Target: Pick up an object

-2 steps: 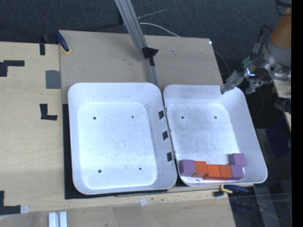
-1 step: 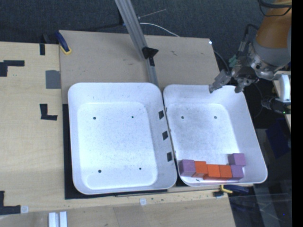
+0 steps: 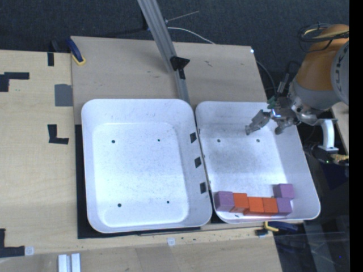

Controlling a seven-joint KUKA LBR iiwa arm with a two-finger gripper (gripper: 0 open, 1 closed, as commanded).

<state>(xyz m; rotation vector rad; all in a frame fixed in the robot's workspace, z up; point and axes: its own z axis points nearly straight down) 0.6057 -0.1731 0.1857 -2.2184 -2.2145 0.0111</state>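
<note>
Several blocks lie in a row along the near wall of the right bin [image 3: 300, 152]: a purple block [image 3: 224, 199] at the left, orange blocks [image 3: 256, 204] in the middle, and purple blocks [image 3: 283, 197] stacked at the right end. My gripper [image 3: 265, 124] hangs over the far right part of the same bin, well away from the blocks. Its two fingers are spread apart, with nothing between them.
The left bin [image 3: 136, 163] lies beside the right one. A slanted metal rail [image 3: 161, 35] crosses the bench behind the bins. Blue clamps sit at the bench's far left corner [image 3: 76, 52] and near edge [image 3: 278, 226].
</note>
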